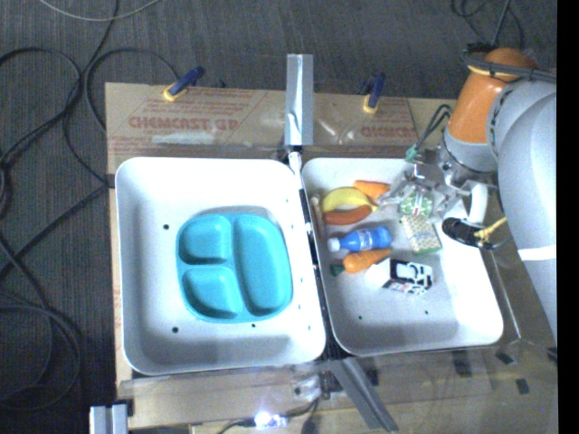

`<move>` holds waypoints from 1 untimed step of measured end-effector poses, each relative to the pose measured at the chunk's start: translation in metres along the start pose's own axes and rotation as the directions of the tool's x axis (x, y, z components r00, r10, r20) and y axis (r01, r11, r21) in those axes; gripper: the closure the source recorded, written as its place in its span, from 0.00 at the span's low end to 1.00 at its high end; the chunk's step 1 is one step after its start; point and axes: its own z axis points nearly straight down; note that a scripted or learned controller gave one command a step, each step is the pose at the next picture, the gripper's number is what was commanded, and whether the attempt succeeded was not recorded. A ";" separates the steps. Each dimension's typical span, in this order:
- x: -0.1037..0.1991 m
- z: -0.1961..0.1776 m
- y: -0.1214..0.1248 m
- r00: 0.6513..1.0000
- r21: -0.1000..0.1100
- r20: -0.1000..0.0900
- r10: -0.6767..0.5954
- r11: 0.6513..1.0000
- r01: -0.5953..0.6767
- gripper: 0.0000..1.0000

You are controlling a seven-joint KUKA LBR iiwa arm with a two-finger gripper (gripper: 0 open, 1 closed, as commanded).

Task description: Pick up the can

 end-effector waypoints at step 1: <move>-0.001 0.000 0.002 0.996 -0.007 -0.001 -0.090 0.996 0.090 1.00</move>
